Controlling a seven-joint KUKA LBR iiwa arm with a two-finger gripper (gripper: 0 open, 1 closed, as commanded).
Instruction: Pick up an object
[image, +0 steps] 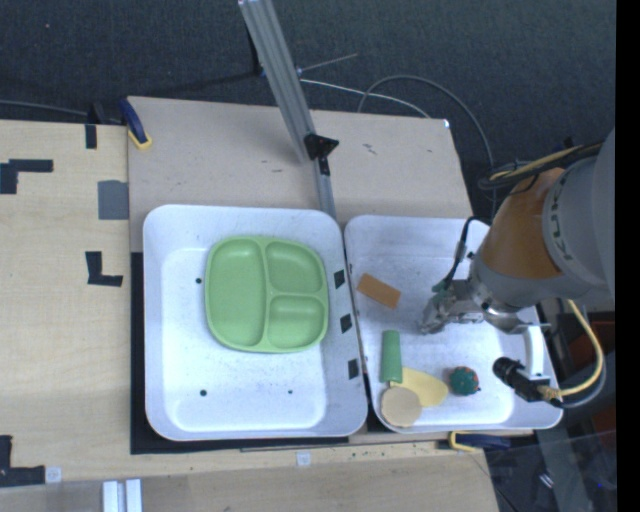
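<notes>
Grey arm (590, 225) with orange band (522, 232), yellow cable (585, 355) and metallic pincer (436, 318).

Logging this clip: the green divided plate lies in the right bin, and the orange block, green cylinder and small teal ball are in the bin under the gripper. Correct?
Not quite. The camera view shows the green divided plate in the left bin, not the right. The orange block, green cylinder and small teal ball do lie in the right bin, where the gripper is.

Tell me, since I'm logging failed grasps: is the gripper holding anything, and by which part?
Nothing is held. The gripper hangs over bare floor of the right bin, apart from the orange block, the green cylinder and the small green ball.
</notes>
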